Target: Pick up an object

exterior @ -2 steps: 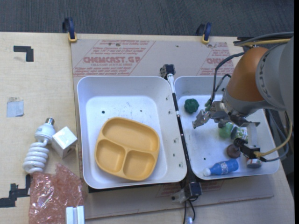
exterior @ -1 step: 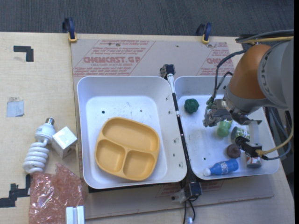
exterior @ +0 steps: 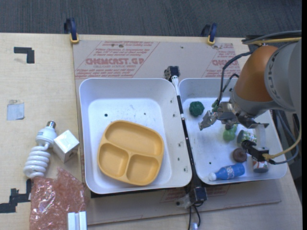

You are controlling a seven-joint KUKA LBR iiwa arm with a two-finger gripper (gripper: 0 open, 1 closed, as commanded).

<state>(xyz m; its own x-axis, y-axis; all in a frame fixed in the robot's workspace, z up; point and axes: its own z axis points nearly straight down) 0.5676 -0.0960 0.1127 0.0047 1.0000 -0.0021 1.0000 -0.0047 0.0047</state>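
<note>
The right bin [exterior: 201,92] holds several small objects. A dark green lump [exterior: 196,108] lies near its back left, a light green ball [exterior: 229,134] sits mid-bin, and a brown round piece [exterior: 239,154] lies further forward. A blue bottle [exterior: 228,172] lies on its side at the front edge. My gripper [exterior: 218,123] hangs over the middle of this bin, between the green lump and the green ball and just above the ball. It is open, and nothing shows between its fingers.
The left bin [exterior: 91,95] holds a yellow divided tray [exterior: 130,152]. Small items [exterior: 259,166] lie under the arm at the right bin's right side. On the bench to the left lie a spiral light bulb [exterior: 40,152], a white cube [exterior: 66,144] and pink wrap [exterior: 55,200].
</note>
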